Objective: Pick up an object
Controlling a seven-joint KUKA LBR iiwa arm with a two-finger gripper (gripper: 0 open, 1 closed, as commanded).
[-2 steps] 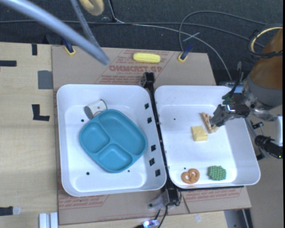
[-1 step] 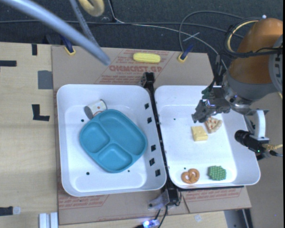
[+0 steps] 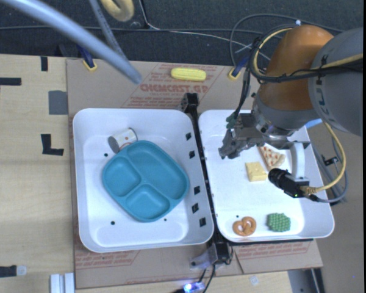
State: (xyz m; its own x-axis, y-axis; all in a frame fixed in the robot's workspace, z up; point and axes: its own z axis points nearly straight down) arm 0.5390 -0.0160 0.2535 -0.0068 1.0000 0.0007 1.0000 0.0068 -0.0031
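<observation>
Gripper (image 3: 232, 146): over right bin (image 3: 317, 227), upper-left part; can't tell if open or holding anything.
Objs in right bin: cheese block (image 3: 255, 171), pizza slice (image 3: 271, 157), pretzel (image 3: 244, 226), green piece (image 3: 279, 222).
Left bin (image 3: 91, 224): blue tray (image 3: 145, 179), small cup (image 3: 123, 139).

A light wood-grain bench (image 3: 24, 182) with black tape marks fills the left of the frame. A brown cardboard sheet (image 3: 165, 87) lies on it at centre. Two shallow white bins sit side by side on the cardboard: left bin (image 3: 85, 163), right bin (image 3: 222, 194). A yellow banana-like object (image 3: 188, 74) lies on the cardboard above them.
</observation>
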